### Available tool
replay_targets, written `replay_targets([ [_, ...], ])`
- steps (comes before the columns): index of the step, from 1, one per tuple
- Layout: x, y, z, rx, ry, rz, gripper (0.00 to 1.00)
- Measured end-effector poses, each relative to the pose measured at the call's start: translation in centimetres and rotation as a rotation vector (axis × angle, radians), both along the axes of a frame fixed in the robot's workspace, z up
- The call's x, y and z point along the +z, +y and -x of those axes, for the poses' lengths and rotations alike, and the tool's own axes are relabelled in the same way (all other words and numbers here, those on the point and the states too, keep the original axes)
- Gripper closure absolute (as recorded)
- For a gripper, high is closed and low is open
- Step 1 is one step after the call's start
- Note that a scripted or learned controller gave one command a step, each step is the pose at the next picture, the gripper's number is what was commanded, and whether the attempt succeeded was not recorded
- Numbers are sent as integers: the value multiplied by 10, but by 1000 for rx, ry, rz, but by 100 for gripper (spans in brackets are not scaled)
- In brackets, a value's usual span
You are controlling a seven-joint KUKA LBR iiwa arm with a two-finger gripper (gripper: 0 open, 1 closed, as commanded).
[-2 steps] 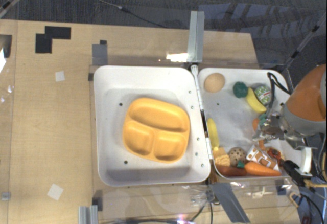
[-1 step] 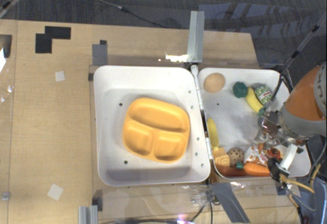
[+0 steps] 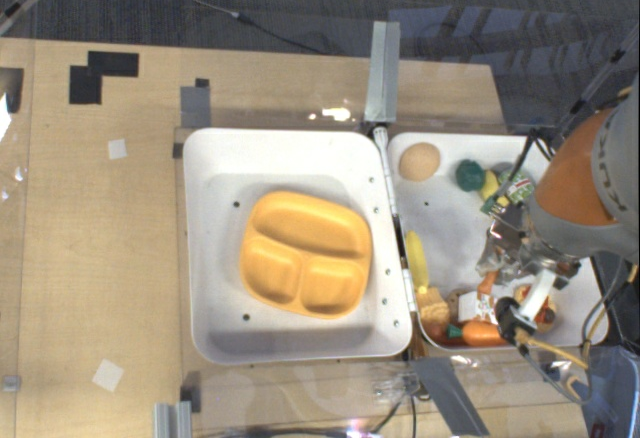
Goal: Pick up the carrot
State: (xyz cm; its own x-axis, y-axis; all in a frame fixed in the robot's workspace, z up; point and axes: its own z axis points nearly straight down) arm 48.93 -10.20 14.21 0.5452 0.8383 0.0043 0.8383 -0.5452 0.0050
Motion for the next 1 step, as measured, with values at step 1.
replay_targets([
  [1,43,23,-65,-59,1,0,100],
])
